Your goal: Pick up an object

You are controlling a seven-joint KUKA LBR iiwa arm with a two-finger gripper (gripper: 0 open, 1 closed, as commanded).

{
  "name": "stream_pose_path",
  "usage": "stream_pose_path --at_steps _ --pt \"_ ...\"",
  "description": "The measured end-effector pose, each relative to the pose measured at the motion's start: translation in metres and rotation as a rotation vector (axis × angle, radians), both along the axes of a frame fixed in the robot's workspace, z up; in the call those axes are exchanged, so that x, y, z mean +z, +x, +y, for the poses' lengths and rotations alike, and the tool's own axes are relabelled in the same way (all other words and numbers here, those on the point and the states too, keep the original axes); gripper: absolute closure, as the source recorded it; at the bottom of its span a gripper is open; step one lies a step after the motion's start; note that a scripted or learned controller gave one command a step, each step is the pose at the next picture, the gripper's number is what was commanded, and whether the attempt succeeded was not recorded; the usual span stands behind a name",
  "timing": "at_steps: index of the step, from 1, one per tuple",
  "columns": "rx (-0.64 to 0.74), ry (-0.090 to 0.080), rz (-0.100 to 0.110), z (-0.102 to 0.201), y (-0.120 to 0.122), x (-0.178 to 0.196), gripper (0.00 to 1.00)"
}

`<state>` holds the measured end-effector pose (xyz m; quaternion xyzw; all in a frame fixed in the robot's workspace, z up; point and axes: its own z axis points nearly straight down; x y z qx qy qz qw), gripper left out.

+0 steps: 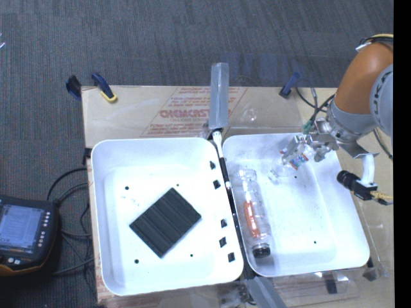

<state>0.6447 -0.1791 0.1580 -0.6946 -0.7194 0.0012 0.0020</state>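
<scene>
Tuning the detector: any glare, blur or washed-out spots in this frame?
Camera view: both white bins are bright, near blown-out, with soft shadows along their inner walls; the dark ribbed pad stands out with high contrast; the clear bottle is low contrast against the right bin, its outline faint; the gripper looks smeared and hard to resolve; the image is soft overall.

You're looking at a robotics lab: two white bins (103, 172) sit on a clamped cardboard-topped surface (154, 111) at frame centre, grey carpet (160, 31) fills the top, a teach pendant (22, 233) with trailing cables lies at lower left, and the grey-and-orange arm (363, 85) enters at upper right.
</scene>
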Motion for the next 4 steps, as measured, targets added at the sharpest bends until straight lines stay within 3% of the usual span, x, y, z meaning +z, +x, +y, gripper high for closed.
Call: stream_pose_path --at_steps 1,2,3,4 --pt "-0.02 0.001 0.0 0.019 -0.023 0.03 0.0" --pt "0.148 -0.004 -0.012 0.007 -0.002 -0.034 0.0" --pt "0.373 -0.012 -0.022 0.005 0.008 -0.046 0.0" --pt "0.381 -0.03 -0.026 0.03 0.007 -0.045 0.0"
